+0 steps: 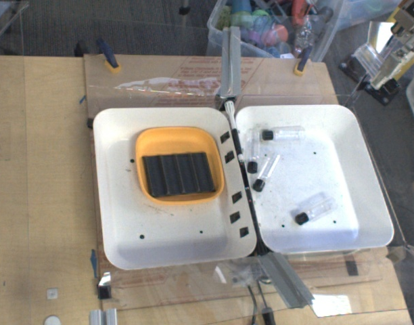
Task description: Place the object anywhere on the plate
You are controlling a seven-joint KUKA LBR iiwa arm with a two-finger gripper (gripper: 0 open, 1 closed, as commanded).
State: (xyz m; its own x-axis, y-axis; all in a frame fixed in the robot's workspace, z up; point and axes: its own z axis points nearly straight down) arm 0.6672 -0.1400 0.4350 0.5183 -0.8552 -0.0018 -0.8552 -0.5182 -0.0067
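An orange plate lies in the left white bin, a little left of the bin's middle. A black ridged rectangular block rests flat on the plate and covers most of its floor. In the right white bin lie several clear vials with black caps: one near the back, one toward the front, and two more close to the divider between the bins.
A metal bar runs from the back of the bench to the divider. Behind the bench stands a clear tub of colourful items. Bare wooden bench lies left of the bins.
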